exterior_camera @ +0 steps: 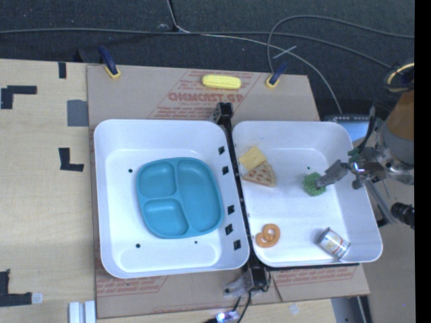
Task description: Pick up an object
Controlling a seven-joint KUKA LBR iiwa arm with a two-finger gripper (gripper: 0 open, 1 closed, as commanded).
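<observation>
green broccoli piece [313, 184], small, bumpy, bright green

The right bin [350, 147] holds a green broccoli-like piece [312, 184] near its right wall, touched by a dark gripper finger [331, 173]; whether it is gripped cannot be told. A yellow cheese wedge [252, 158] lies near the bin's left wall, touching a tan waffle-patterned slice [260, 175] just below it. An orange pretzel-shaped ring [269, 235] lies flat near the bottom left, and a small silver can [333, 242] lies on its side near the bottom right corner, well apart from the ring.
</observation>
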